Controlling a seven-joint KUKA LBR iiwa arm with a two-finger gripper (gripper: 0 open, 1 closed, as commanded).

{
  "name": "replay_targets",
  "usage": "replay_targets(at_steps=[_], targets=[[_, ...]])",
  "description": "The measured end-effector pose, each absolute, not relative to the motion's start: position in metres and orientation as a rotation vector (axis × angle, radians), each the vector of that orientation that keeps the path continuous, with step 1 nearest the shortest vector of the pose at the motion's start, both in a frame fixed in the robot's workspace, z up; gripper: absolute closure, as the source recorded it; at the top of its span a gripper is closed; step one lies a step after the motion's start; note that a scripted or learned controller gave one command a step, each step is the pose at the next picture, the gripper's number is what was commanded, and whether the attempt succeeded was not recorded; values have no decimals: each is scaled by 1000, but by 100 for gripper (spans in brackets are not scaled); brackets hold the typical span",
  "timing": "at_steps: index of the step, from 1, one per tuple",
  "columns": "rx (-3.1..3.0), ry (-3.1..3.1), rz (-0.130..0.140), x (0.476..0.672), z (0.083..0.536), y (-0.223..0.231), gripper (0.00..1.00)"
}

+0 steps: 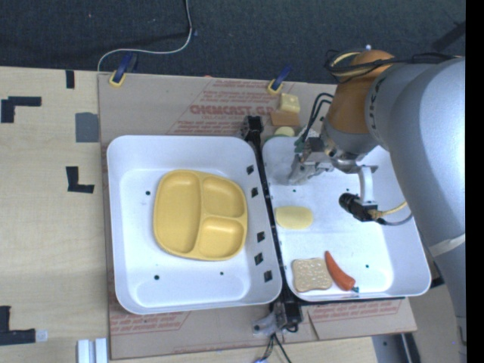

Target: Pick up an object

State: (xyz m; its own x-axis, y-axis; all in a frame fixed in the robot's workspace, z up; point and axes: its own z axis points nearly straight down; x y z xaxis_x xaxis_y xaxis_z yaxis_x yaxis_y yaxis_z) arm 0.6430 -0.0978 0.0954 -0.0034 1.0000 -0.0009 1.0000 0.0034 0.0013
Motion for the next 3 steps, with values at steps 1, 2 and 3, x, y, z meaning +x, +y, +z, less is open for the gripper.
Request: replay_targets(at_steps=[1, 2, 3], targets=[[2222, 2216, 1, 616, 189, -149, 100], [2223, 2227, -5, 580, 137, -98, 100], [2221, 2224, -2, 581, 138, -99, 0]])
